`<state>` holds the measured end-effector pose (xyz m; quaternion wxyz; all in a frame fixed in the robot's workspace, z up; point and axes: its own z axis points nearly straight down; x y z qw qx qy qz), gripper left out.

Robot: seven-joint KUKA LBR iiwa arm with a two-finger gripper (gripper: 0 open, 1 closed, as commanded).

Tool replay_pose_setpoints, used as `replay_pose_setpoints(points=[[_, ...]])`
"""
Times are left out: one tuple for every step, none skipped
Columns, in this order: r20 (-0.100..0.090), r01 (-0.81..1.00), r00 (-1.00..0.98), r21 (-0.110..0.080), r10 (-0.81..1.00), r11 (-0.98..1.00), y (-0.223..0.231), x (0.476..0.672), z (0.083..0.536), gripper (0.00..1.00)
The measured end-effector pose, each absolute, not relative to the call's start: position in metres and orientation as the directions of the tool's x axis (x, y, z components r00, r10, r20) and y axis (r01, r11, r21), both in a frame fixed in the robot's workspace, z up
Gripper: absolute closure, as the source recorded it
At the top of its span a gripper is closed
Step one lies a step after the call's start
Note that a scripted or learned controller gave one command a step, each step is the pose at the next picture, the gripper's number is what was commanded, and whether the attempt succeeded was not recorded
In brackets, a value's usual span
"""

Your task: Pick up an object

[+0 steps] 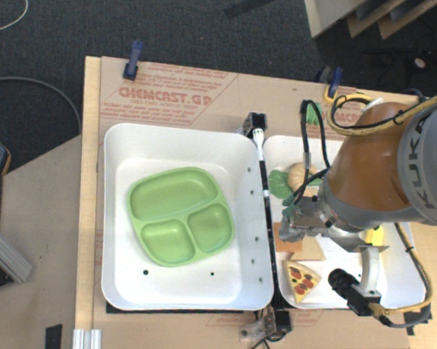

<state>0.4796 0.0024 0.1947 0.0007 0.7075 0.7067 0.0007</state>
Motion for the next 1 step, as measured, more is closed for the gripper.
replay_pose_setpoints(points=[[0.004,1.000,-0.010,0.013,1.000,0.010,0.0872,0.4803,0.3184,1.00]])
